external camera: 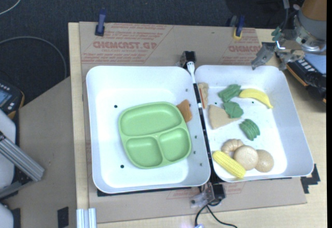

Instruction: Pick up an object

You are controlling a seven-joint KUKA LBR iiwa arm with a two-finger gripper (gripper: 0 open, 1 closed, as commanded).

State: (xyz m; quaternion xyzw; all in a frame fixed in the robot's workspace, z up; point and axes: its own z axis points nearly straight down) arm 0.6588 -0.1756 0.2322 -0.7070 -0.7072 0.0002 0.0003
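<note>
The grey arm's two-finger gripper [273, 56] hangs at the upper right of the frame, just above the top edge of the right shallow white bin [295, 123]. Its two dark fingers [261, 57] are spread apart, released, with nothing between them.

Below it in the right bin, near the upper right, lies a yellow plastic banana [256, 96], closest of the toys to the gripper. Its long axis runs from upper left to lower right, curving, with the lower tip pointing toward the bin's right wall. Just left of it sits a dark green leafy toy vegetable [229, 92], with a second green piece [234, 110] below that, touching a tan wedge-shaped toy [219, 117]. A third green leafy piece [250, 129] lies toward the middle. Along the lower part are a yellow corn cob [229, 164] slanting from upper left to lower right, a tan bread-like roll [231, 145] and two round beige balls [246, 157].

The left white bin [104, 97] holds a light green three-compartment plastic tray [154, 133], with a small orange-brown piece [184, 110] touching its upper right corner.
</note>
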